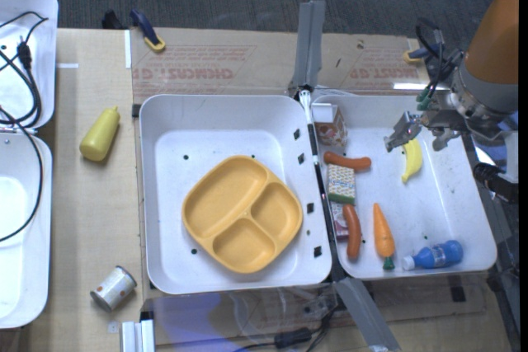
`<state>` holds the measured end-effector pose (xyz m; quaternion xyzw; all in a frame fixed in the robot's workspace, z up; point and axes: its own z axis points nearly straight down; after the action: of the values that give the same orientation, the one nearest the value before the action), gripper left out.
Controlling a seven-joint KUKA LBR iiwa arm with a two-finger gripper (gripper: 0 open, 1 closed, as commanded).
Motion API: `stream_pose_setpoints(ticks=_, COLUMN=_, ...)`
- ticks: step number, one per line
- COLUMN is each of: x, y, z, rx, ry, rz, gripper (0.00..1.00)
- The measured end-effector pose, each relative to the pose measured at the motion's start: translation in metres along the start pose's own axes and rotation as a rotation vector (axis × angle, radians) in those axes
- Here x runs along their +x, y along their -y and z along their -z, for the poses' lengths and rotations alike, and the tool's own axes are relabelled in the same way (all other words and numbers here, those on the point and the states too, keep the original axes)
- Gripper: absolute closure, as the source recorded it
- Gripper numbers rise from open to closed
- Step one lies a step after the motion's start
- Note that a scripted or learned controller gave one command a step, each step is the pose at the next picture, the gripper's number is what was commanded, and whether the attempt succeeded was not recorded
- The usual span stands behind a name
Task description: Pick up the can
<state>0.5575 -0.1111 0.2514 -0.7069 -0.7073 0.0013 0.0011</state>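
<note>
Looking down at a slant on a bench with two shallow white bins side by side, the camera shows a grey arm with an orange band entering from the right. Its gripper hangs over the upper part of the right bin, just above a yellow banana. The fingers appear spread apart with nothing between them.

The can, small and silver-grey, lies on its side on the bare bench, outside both bins, near the lower left corner of the left bin. It is well apart from the gripper, across the whole width of the two bins.

The left bin holds a yellow divided plate. The right bin holds, besides the banana, two sausages, a carrot, a blue bottle and a couple of small packets. A yellow mustard bottle lies on the bench to the left.

The main risk is a grasp in the wrong place: the gripper is poised over the banana, so closing here would likely take the banana, or nothing. The can may also sit beyond easy reach. Lying on its side, it would probably roll away if the fingers nudge it off centre.
</note>
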Motion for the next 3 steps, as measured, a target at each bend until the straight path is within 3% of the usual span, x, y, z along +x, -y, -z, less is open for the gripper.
stream_pose_setpoints(ticks=1, x=-0.023, y=0.060, z=-0.130, rx=0.000, ry=-0.001, rz=-0.078, gripper=0.00)
stream_pose_setpoints(ticks=2, x=-0.084, y=0.025, z=-0.108, rx=-0.002, ry=0.000, rz=-0.113, gripper=0.00)
stream_pose_setpoints(ticks=3, x=-0.091, y=0.008, z=-0.161, rx=0.001, ry=-0.007, rz=-0.251, gripper=0.00)
